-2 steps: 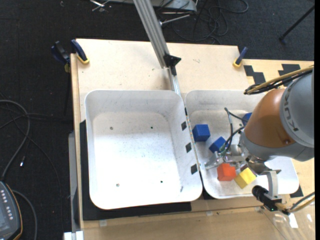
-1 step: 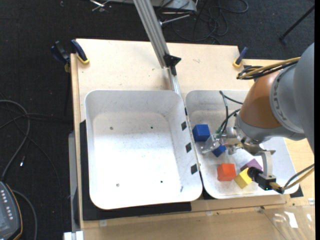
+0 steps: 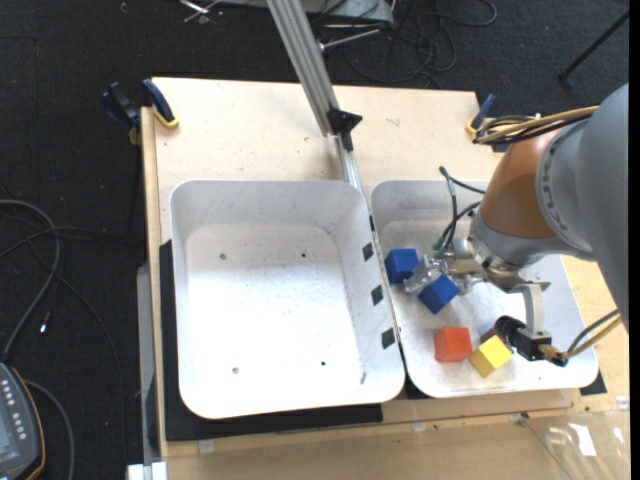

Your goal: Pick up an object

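We look down from one fixed camera mounted above the bench (image 3: 250, 118), tilted so the far edge sits at the top of the frame and the near edge at the bottom. We stand far enough back to take in both white bins whole, the left bin (image 3: 190, 208) and the right bin (image 3: 400, 200), along with the dark floor (image 3: 60, 28) and cables beyond the bench. The arm (image 3: 560, 188) comes in from our right and looms large, being closer to the lens than the bins beneath it
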Controlling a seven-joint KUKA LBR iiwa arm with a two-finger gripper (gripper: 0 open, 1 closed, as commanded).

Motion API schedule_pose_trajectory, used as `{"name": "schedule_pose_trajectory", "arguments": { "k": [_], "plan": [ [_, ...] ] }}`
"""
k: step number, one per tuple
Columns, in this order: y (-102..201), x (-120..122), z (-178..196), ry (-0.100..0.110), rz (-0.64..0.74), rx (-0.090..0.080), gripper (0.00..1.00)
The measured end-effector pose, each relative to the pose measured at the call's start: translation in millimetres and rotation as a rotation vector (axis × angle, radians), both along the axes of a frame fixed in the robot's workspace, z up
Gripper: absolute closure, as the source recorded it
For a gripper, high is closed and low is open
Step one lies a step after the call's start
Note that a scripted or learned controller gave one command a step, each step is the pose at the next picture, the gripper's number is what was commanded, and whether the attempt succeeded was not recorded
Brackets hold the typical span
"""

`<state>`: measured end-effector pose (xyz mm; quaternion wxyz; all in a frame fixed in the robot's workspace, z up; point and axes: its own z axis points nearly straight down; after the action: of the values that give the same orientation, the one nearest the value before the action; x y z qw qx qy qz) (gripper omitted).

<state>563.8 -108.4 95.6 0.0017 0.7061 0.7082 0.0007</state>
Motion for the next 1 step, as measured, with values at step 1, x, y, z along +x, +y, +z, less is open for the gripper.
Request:
{"name": "schedule_pose_trajectory", "arguments": {
  "k": [1],
  "plan": [
    [0.2, -1.1, 0.0, 0.002, 0.000, 0.000, 0.00]
  ]
}}
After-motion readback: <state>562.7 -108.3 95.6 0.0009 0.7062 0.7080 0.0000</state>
